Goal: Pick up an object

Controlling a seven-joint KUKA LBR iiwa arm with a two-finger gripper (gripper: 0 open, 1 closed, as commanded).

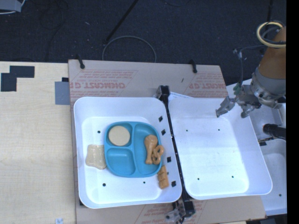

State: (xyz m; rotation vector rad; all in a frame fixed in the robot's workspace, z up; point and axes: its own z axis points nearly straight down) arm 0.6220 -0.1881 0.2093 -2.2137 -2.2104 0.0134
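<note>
We see the grey KUKA robot arm (269,78) with its orange band (273,62) above the wrist, a yellowish cable loop (268,33) on top, and a grey metal two-finger gripper (236,107) with thin, angled fingers (223,108).

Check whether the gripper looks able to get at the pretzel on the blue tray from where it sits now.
Probably yes. The gripper hangs over the right bin's far edge, and the pretzel lies uncovered in the blue tray in the left bin. Nothing stands between them but the low bin walls.
</note>
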